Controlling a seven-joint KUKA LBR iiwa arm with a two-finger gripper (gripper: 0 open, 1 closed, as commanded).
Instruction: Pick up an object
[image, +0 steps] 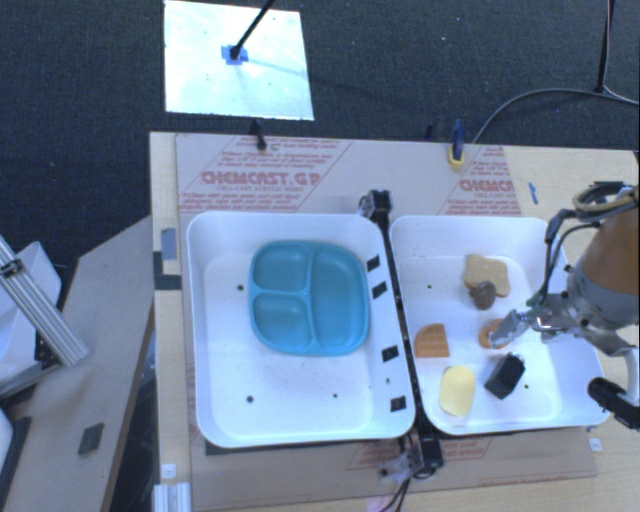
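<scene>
The right bin (440, 240) holds several small objects. A tan piece (490, 270) lies at the back with a small brown lump (482, 294) against its front edge. An orange wedge (432, 341) sits near the divider, and a pale yellow oval (457, 390) lies in front of it. A black block (505, 376) rests toward the front right. My gripper (512, 326) reaches in from the right, low over the bin, its tip right beside a small orange piece (486, 336) that it partly hides. The black block lies just in front of the gripper.
The left bin (215, 400) holds a blue divided plate (306, 298). A black-clipped divider (388, 300) separates the two bins. The grey arm (605, 270) stands over the right bin's right wall, with cables arching above it.
</scene>
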